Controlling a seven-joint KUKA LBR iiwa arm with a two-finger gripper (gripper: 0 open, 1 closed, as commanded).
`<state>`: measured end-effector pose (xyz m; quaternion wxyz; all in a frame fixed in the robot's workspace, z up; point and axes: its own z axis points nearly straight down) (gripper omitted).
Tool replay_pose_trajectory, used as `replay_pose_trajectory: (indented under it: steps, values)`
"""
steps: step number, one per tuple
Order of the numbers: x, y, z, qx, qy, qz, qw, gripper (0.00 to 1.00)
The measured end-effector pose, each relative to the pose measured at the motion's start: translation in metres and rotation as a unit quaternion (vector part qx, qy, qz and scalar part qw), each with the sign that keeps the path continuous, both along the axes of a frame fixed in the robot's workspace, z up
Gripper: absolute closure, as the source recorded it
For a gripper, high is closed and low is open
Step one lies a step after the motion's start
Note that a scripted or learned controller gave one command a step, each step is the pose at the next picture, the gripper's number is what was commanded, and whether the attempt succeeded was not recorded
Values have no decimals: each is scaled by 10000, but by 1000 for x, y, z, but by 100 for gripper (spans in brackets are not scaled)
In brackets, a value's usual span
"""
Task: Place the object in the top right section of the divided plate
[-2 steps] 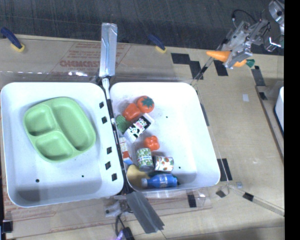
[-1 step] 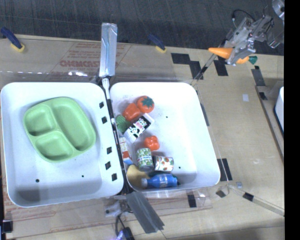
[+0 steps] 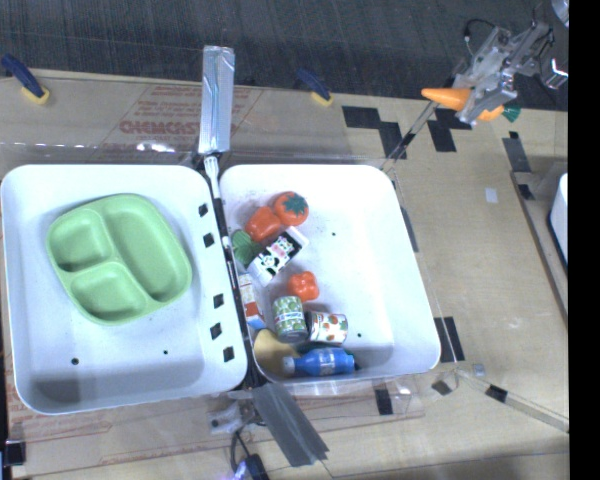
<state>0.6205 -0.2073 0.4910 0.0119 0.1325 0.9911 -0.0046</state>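
The green divided plate (image 3: 120, 258) lies in the left white bin (image 3: 40, 368), with two small sections on its left and one large section on its right. My gripper (image 3: 488, 90) is high at the top right, outside both bins and above the bench. An orange carrot-like toy (image 3: 445, 96) with a teal end sticks out on both sides of the fingers, which are shut on it. The carrot points left, far from the plate.
The right bin (image 3: 400, 268) holds several toys along its left side: a red pepper (image 3: 280, 213), a cow-pattern carton (image 3: 278, 253), a small tomato (image 3: 302, 286), two cans (image 3: 288, 316), a blue bottle (image 3: 320, 362). A taped divider (image 3: 216, 98) rises between the bins.
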Motion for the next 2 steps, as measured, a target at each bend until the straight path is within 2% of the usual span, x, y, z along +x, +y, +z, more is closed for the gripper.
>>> replay_pose_trajectory:
  steps: [2]
  values:
    - [2,1,23,-23,-49,24,10000,100]
